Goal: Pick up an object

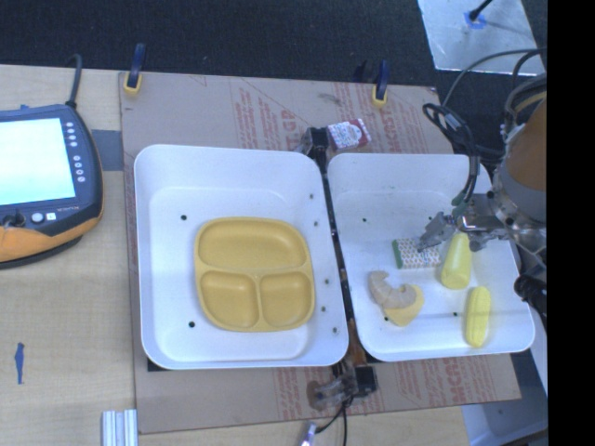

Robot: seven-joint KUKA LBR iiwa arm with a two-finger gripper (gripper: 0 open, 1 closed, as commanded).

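In the right bin [372,189] lie several small things. A green and white scrubber [414,253] rests near the middle, with a yellow oblong piece [456,262] just to its right. A second yellow oblong piece [476,316] lies near the front right corner, and a tan and yellow lump [396,296] sits front centre. My gripper [448,230] hangs low over the right bin, right above the gap between the scrubber and the first yellow piece. Nothing shows as lifted off the bin floor.
The left bin [158,203] holds a yellow divided plate [254,273]. A teach pendant [42,179] lies on the bench at far left. A small red and white packet [349,135] sits behind the bins. Black cables [456,119] loop at the back right.
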